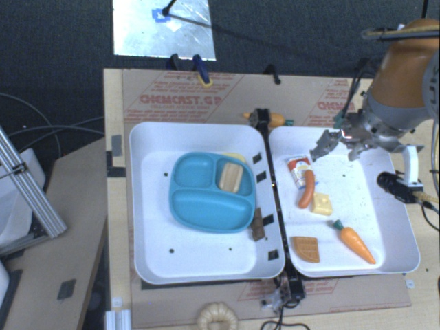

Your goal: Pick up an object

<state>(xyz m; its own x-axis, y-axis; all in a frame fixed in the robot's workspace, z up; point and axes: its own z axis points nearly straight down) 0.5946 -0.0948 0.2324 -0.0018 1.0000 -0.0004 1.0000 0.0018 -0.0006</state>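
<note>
Arm enters from the right, orange band above the wrist at upper right; gripper [338, 143] hangs over the back part of the right bin [402, 236], fingers spread apart with nothing between them. One finger [322, 146] points down-left toward the bin's back-left area. Candidate objects all lie on the floor of the right bin. Small red-and-white packet [297, 169] sits nearest the gripper, just below-left of the finger, apart from it. Hot dog [306, 188] touches the packet's lower edge; long axis nearly vertical in the view, upper end tilted slightly right. Yellow cheese piece [322, 204] lies just beside the hot dog's lower right. Carrot [356, 243] lies toward the front right; long axis diagonal, green top pointing up-left, tip pointing down-right. Waffle [306, 249] lies flat at the front left of the bin, near the divider. Left bin [155, 253] holds a blue sectioned plate [206, 208]; a tan bread slice [231, 178] rests in its upper-right compartment, long axis roughly vertical. A small brown item [258, 227] sits just off the plate's right edge.
</note>
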